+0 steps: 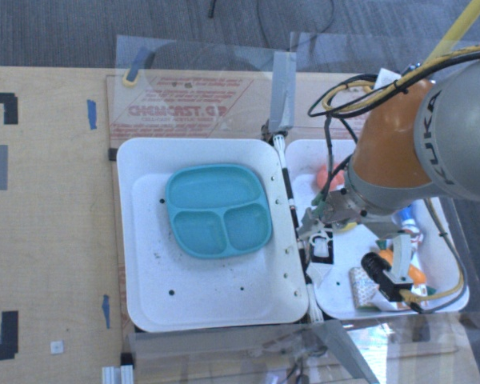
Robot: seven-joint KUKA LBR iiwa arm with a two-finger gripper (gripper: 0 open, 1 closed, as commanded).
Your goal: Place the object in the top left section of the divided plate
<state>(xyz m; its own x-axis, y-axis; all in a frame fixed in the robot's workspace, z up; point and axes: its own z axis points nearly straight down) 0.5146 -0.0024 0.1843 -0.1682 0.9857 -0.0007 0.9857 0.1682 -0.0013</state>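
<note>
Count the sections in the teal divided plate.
3. On the divided plate in the left bin: one wide section across the top, two smaller ones side by side below it, lower left and lower right.

One fixed overhead camera, slanted down on both white bins (144, 294), arm (416, 134) entering from right.

From my station: the arm (400, 146) reaches over the right bin (456, 290), its gripper (320, 234) low by the bin's left wall. A teal plate (218, 210) sits in the left bin (144, 294). Small items (392, 274) lie cluttered near the right bin's front corner.
</note>
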